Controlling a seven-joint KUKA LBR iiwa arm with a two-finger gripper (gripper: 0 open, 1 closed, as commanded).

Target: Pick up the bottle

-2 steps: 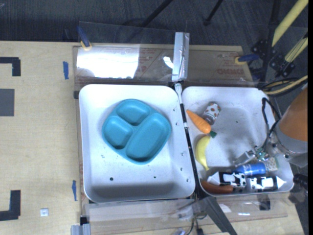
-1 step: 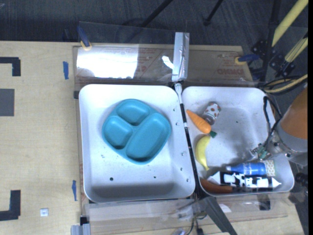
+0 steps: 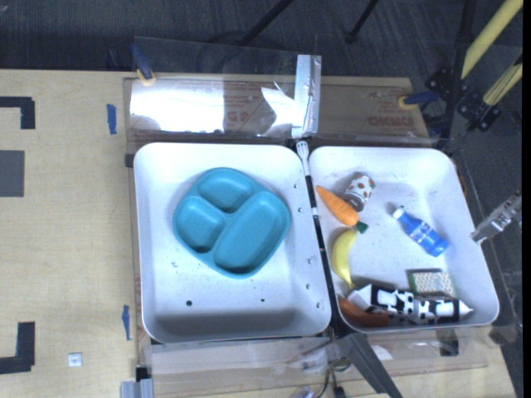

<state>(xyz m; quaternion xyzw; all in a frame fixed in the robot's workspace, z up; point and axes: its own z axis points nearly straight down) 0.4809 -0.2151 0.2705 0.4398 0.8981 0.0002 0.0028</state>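
Dark carpet and stand legs behind; pale wood tabletop (image 3: 58, 247) carries both bins. Landmark = right bin (image 3: 465, 191).

Left of it: left bin (image 3: 158, 305), smooth white plastic, rounded corners, holding a teal divided plate (image 3: 232, 222), matte, three soft-edged wells.

Inside the right bin, near the front wall: black-and-white spotted plush toy (image 3: 415, 305), long, soft. Near the left wall: yellow banana (image 3: 342, 255), curved, and orange carrot (image 3: 338, 206), tapered. Behind the carrot: small spotted round toy (image 3: 358, 189). Front right: small patterned box (image 3: 431, 283).

Bottle (image 3: 421, 230): lies on its side about mid-bin, toward the right wall, white cap pointing back-left, blue body, slick hard plastic, cylindrical. Apart from everything else.

Claw (image 3: 496, 220): at the bin's right rim, above the wall, well off the bottle. Can't tell if it's spread or pressed together, too small and blurred.

Step in hand, my read: approach, nothing grasped yet. Do it well: come in over the body, not the cap; close across the short axis, perpendicular to the long axis. Round and slick, so it may roll; centre the grip.
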